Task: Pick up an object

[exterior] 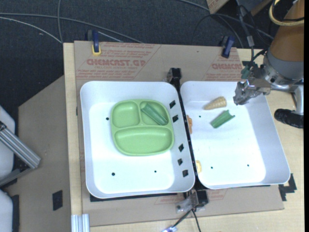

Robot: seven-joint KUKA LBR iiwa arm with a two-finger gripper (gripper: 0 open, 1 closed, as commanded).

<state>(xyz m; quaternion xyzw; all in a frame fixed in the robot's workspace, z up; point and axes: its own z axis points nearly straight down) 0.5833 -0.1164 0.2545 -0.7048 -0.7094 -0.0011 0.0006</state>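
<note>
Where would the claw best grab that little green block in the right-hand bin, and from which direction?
Probably across its middle, coming straight down from above. The green block lies flat and slanted on the right bin floor, long and narrow, so the fingers would best close over its short width. The tan cone lies apart from it, leaving room on both long sides. The gripper is already close, just above and to the right.

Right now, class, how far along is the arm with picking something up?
Done: the gripper has reached the right bin, close to the tan cone. In hand: nothing visibly lifted; the cone and the green block lie on the bin floor. Left: grasping one and raising it.
</note>
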